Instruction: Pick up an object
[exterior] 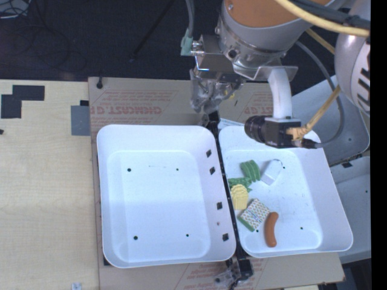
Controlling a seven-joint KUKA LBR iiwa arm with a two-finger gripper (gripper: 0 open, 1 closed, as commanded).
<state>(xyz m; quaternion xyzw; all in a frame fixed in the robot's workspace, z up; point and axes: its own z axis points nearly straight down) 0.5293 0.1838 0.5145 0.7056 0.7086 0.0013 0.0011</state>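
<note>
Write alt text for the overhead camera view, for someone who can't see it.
A grey robot arm with an orange band hangs its claw above the far edge of two white bins, near their shared divider. The right bin holds a green bean pod, a yellow corn piece, a patterned block, an orange sausage and a white piece.

We see a grey arm point(357, 71) with an orange band point(266, 2), yellow cables point(314, 17) looping across it, a silvery wrist flange point(257, 56), and a metallic end effector point(208, 98).
</note>
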